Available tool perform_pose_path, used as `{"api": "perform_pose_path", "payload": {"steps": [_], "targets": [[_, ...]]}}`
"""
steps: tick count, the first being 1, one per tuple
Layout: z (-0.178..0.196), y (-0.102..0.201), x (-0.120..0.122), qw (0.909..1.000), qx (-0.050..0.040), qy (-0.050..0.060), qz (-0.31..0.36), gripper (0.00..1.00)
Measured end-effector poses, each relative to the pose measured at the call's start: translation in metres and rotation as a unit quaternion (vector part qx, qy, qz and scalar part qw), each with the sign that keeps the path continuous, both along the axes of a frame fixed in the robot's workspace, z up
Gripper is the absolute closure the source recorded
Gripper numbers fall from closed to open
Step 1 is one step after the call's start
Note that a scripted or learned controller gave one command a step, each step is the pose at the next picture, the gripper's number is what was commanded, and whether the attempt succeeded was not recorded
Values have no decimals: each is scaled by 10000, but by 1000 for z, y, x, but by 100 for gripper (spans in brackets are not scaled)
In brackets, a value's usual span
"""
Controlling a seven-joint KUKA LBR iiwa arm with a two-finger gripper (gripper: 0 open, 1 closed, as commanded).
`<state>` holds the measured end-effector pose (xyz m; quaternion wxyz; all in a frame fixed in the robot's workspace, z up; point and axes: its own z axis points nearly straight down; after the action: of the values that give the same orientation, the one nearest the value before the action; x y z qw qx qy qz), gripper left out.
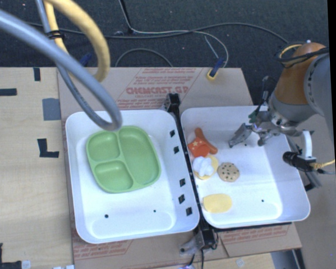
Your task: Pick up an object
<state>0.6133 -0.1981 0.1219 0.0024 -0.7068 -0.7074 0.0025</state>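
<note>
Arm [300,90]: entering from the right, partly cut off at the frame edge, its orange band showing above the wrist.
Gripper [239,137]: hanging over the upper part of the right bin [273,210]; its dark fingers are lying close together and blurring into one shape, so I cannot tell whether they are spread or pressed together. Nothing is showing between them.
Right bin contents, all sitting near its left wall, well apart from the gripper: an orange toy [200,145] uppermost; a white piece [203,167] just below it, touching it and hard to make out; a cookie [229,172] just beside the white piece; a yellow disc [217,203] lying lowest.
Left bin [133,223]: carrying a green tray [123,159] with three compartments.
Grey hose [51,53] and yellow hose [83,23]: crossing the upper left close to the camera, blurred, the grey one hiding the tray's upper corner.
Surface: cardboard [154,89] with red print lying under both bins; thin cables [168,32] running behind.
</note>
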Motion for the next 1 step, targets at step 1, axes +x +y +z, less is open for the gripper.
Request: {"api": "perform_pose_path", "payload": {"steps": [1], "targets": [[-39, 1, 0, 10000, -11, -32, 7, 0]]}}
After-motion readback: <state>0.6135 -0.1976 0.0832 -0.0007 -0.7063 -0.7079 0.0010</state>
